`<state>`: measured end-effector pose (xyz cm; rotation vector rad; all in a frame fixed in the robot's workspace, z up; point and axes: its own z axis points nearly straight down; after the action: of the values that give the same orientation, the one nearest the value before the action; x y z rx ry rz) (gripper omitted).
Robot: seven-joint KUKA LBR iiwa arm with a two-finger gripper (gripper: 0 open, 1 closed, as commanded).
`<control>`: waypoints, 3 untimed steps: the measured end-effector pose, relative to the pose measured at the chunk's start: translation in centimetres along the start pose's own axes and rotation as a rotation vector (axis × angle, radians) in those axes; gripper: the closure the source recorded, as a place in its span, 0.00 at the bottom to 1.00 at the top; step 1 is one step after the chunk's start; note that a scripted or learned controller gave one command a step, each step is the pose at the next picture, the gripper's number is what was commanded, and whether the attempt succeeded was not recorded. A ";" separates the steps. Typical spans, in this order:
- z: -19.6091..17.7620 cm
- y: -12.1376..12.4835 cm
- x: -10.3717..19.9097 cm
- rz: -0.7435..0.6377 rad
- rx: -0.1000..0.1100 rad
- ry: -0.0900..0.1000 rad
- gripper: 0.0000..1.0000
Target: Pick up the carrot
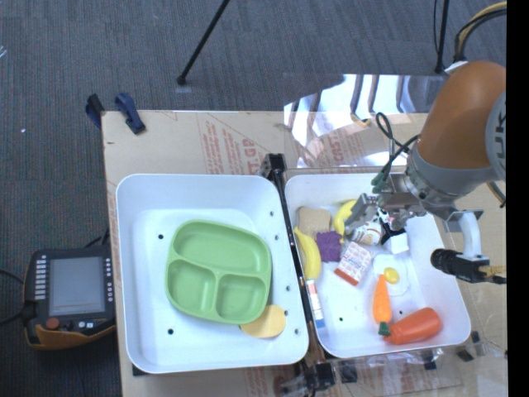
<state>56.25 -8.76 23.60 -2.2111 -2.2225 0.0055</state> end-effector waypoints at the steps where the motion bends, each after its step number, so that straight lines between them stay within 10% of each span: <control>1: 13.2 -4.2 -6.4 -0.216 0.006 0.003 0.00; 2: 12.1 -4.0 -6.5 -0.209 0.002 0.003 1.00; 3: 15.2 -8.8 -0.8 -0.484 0.002 0.003 1.00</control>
<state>47.38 -9.62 8.42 -1.6122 -2.6839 0.0027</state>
